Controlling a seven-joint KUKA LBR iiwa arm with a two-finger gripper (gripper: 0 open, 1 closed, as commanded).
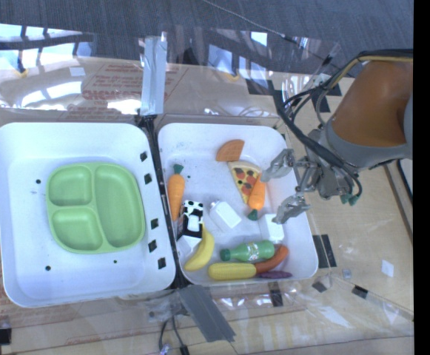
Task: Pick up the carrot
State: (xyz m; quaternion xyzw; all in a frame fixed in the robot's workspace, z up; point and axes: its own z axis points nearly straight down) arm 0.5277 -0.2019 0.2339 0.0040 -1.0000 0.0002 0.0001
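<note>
Two carrots lie in the right bin (pixel 296 231). The longer carrot (pixel 176 193) is by the bin's left wall, its green top toward the back. A shorter carrot (pixel 257 195) rests against a pizza slice (pixel 242 174) right of centre. My gripper (pixel 283 187) hangs just right of that shorter carrot, over the bin's right side. It is open: one finger (pixel 277 165) is toward the back, the other toward the front, with nothing between them.
The right bin also holds an orange wedge (pixel 230 150), a white block (pixel 226 214), a black-and-white toy (pixel 192 217), a banana (pixel 200 251), a green bottle (pixel 249 252), a red chili (pixel 274 259) and a yellow piece (pixel 232 271). A green divided plate (pixel 96 207) sits in the left bin (pixel 15 154).
</note>
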